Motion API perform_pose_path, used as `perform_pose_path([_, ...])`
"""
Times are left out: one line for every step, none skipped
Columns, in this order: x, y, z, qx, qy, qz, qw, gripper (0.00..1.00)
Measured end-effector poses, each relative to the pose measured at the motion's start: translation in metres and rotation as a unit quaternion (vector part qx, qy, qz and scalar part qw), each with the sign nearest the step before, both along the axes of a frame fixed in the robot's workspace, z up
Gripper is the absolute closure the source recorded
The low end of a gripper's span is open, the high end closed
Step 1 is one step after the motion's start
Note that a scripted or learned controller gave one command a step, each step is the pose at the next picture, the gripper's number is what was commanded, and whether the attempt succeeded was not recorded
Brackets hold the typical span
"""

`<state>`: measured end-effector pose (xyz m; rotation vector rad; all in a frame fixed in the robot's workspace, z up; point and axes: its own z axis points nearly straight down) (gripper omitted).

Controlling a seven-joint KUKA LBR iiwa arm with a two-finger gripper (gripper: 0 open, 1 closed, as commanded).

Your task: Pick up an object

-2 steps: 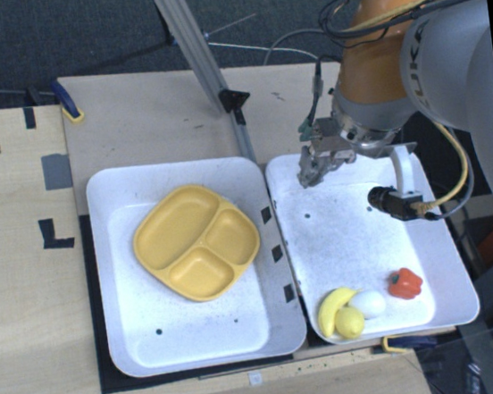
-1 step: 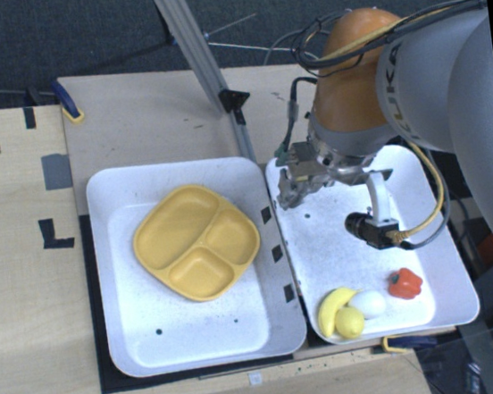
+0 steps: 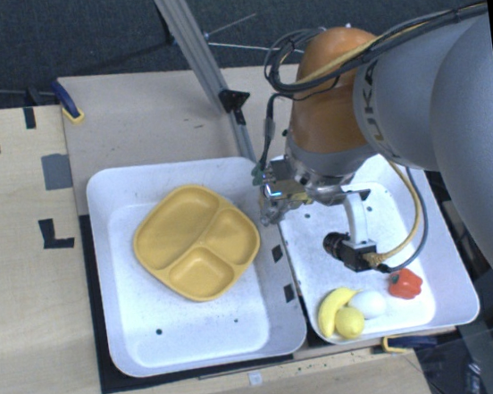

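The end effector [image 3: 275, 195], seen from above under the grey arm [image 3: 449, 93] and its orange band [image 3: 333, 90], hangs just off the right-hand rim of the yellow plate [image 3: 196, 241], above the seam where the two white bins meet. From here I cannot tell whether it is apart or together, and I see nothing held in it. The yellow plate, a three-compartment dish, lies flat in the left bin [image 3: 119, 289] and serves as my reference for everything else. The candidate objects sit in a cluster to the right of the plate and nearer the view's bottom edge, in the near corner of the right bin [image 3: 445, 305]. Closest to the plate is a yellow banana [image 3: 329, 305], with a lemon [image 3: 351, 322] touching it. A white egg [image 3: 369, 302] lies just beside both. A red piece [image 3: 406, 283] lies farthest from the plate, a little apart from the egg. Beyond the plate, toward the view's top, a slanted metal post [image 3: 192, 45] rises from the table [image 3: 27, 310]. A blue and yellow clamp [image 3: 68, 101] sits up and to the left of the plate at the table's edge.
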<state>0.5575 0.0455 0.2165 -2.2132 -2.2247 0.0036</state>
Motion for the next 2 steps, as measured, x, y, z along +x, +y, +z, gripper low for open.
perform_pose_path([-0.0258,0.038,-0.0012,-0.0001,0.0,0.0,1.0,1.0])
perform_pose_path([-0.0247,0.0356,-0.0011,-0.0005,-0.001,-0.002,1.0,0.0])
